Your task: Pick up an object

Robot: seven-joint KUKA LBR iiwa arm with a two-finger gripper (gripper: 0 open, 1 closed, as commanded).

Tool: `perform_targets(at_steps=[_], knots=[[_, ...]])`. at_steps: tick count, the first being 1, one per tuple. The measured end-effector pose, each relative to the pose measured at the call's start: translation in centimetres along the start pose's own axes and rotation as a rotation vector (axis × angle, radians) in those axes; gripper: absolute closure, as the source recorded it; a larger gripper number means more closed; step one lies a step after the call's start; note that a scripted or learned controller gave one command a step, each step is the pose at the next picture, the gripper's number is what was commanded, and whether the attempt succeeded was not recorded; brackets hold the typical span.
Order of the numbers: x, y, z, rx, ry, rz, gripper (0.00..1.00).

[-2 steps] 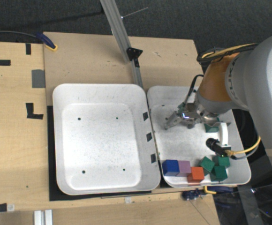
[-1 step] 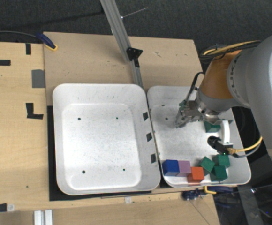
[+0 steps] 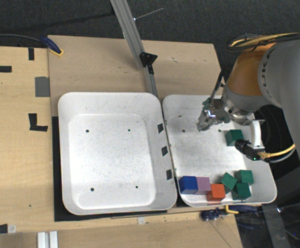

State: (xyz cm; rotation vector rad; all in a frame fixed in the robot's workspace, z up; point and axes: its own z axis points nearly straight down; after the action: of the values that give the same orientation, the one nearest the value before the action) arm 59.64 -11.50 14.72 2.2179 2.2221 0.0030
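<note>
The claw [image 3: 207, 120] hangs over the right bin [image 3: 191, 143], near its far side. I cannot tell how it is set, because it looks small and dark from up here. Nothing shows inside it.

The closest thing to grab is a green block [image 3: 234, 136], just to the right of the claw and a little nearer to me. It sits by itself on the white floor of the bin.

More blocks are bunched up well away from the claw, along the near wall of the bin: a blue block [image 3: 188, 184], a purple block [image 3: 204, 184], an orange block [image 3: 217, 191] and some green blocks [image 3: 238, 184] beside them. They touch each other, so they look harder to pick from.

I think these blocks are light and hard. They should not squash or break. Their flat sides may be a bit slippery, so the claw should pinch two flat sides that face each other, not the corners.

The left bin [image 3: 67, 138] sits far to the claw's left on the bench [image 3: 15, 154].
</note>
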Motion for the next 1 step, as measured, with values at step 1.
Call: perform_targets(at_steps=[1], knots=[[-0.12,-0.32,-4.33,0.000,0.000,0.001,1.00]])
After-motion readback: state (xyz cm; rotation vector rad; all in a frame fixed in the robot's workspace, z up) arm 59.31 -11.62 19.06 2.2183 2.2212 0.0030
